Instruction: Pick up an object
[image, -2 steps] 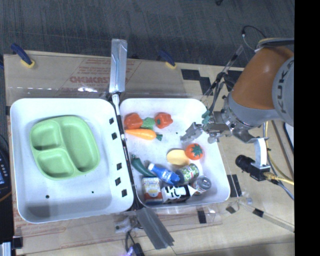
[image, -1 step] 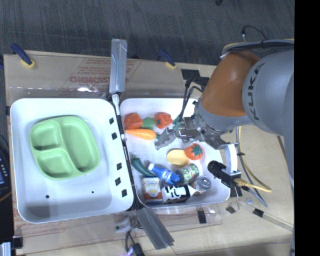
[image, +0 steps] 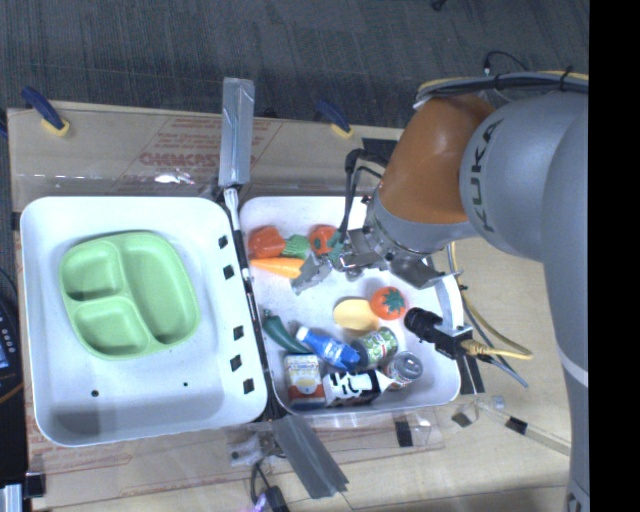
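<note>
Arm: we see the grey arm (image: 520, 150) with its orange band reach in from three o'clock and bend down over the right bin.
Claw: the claw (image: 312, 274) hangs low at the centre of the right bin (image: 440, 385); its metal fingers (image: 318, 270) look parted and we see nothing between them.
Nearest things: at nine o'clock from the claw lies a carrot (image: 277, 267), just beside the fingertips; above it sit a red pepper (image: 265, 241), a green vegetable (image: 296, 245) and a small tomato (image: 322, 238).
Other things in the right bin: at four o'clock from the claw we see a yellow lemon (image: 353, 313) touching a red tomato (image: 388, 301). Toward six o'clock lie a blue bottle (image: 328, 347), a green can (image: 377, 347), a small jar (image: 303, 376) and a black-and-white carton (image: 352, 385), packed close together.
Left bin: the left bin (image: 130, 410), at nine o'clock, holds a green divided plate (image: 128, 292).
Table: the table (image: 520, 470) carries both bins side by side, with a grey strip (image: 236, 130) at twelve o'clock between them.
</note>
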